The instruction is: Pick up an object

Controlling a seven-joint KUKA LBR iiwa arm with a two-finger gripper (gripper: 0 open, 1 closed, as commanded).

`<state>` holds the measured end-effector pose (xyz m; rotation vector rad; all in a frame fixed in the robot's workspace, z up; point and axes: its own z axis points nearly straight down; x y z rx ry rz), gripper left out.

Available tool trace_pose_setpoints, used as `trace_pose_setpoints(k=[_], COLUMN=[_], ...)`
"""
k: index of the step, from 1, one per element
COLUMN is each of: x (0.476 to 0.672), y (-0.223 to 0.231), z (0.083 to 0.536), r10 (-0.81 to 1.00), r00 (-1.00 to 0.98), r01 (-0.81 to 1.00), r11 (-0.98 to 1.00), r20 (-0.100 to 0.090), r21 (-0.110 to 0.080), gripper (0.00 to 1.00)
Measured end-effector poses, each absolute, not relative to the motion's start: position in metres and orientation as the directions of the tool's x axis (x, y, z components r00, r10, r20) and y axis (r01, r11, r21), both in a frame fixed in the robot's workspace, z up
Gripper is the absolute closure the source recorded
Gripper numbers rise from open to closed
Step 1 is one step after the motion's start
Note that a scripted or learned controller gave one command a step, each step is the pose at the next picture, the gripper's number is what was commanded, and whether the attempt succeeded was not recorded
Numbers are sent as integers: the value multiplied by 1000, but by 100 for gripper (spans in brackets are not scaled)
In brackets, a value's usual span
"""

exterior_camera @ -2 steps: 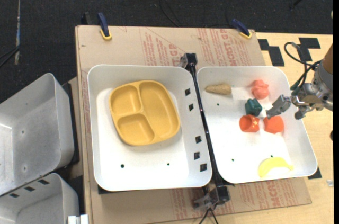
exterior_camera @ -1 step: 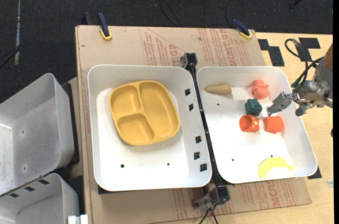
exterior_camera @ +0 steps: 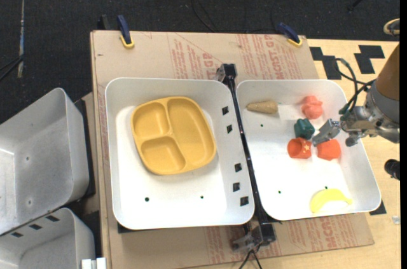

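Jaws (exterior_camera: pixel 333 132): spread, nothing between them, poised over the right bin (exterior_camera: pixel 356 198). Orange-red block (exterior_camera: pixel 329 150): just below the jaws. Red tomato-like piece (exterior_camera: pixel 299 148): lower left. Dark green piece (exterior_camera: pixel 304 128): left. Pink piece (exterior_camera: pixel 311 106): above left.

You're in a robotics lab: a cardboard-topped desk (exterior_camera: pixel 191 48) held by clamps (exterior_camera: pixel 124 30), two white bins (exterior_camera: pixel 117 134), loose cables (exterior_camera: pixel 216 4) across dark carpet (exterior_camera: pixel 57 7).
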<state>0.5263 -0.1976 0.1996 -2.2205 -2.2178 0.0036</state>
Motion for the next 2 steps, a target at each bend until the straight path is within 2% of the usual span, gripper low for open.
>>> trace_pose_setpoints(k=[2], x=[528], y=[-193], z=[110], r10=[1000], r00=[2], r01=[1000], r11=[-2], r20=[1], r21=[-5], gripper=[0])
